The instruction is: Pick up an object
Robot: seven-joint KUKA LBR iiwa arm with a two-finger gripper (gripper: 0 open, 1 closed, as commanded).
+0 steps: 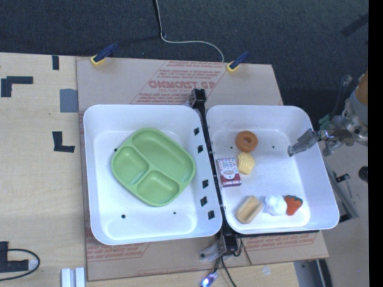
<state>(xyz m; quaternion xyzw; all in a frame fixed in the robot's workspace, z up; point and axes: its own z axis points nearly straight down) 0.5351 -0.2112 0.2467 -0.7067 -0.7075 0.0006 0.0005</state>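
Observation:
The right bin [311,178] holds several small objects. A brown donut [246,141] lies near its middle, with a yellow piece [245,162] just below it and a red-and-white carton [228,172] to the left. Along the front wall sit a tan bread roll [249,209], a white lump [275,204] and a red piece [292,204]. My gripper [311,147] hangs over the bin's right rim, right of the donut. It is open, with nothing between its fingers [297,146].
The left bin [99,160] holds a green divided plate [153,167]. A black divider [206,160] runs between the two bins. Both rest on a cardboard sheet [179,85] held by clamps at the back.

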